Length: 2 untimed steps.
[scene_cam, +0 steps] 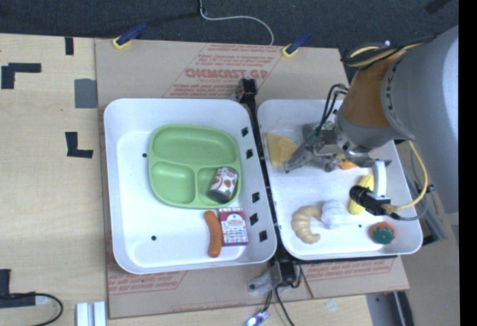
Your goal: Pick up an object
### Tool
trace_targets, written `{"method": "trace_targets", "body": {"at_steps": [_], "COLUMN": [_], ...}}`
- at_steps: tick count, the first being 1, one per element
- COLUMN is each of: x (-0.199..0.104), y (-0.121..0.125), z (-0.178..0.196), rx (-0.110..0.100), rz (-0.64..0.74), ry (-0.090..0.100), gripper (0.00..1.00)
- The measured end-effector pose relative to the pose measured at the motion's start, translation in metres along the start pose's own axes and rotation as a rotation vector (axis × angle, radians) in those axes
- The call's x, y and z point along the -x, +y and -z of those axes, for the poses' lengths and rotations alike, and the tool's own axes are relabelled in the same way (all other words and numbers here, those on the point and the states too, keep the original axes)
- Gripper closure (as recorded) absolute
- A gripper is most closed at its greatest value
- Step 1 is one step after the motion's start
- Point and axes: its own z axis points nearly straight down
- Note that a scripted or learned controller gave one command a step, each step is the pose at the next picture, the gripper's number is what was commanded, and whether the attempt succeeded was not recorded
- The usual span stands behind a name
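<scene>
robot lab | taped cardboard point(223, 71) bench | two white bins point(127, 168) | loose cable point(223, 19) | toy food

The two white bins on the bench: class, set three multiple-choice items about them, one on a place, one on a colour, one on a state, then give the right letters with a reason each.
1. Where does the croissant lie?
A. on the green tray
B. in the right bin
C. on the cardboard outside the bins

2. What colour is the divided tray in the left bin?
A. green
B. blue
C. red

3. How does the sausage lie?
A. across the tray's compartments
B. flat on the bin floor beside the small red-and-white box
C. under the croissant

Answers:
1 B, it rests on the floor of the right bin.
2 A, the tray is light green.
3 B, it lies just left of the box, below the tray.
</scene>
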Motion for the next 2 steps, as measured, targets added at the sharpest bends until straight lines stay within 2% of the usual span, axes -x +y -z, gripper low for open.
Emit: {"method": "trace_targets", "body": {"at_steps": [1,2], "x": [-0.030,-0.005], "y": [-0.071,-0.082], "z": [0.000,0.164], "rx": [-0.003,0.011], "rz": [-0.005,-0.005], "ry": [0.001,-0.003], "gripper": [0.00,0.00]}}
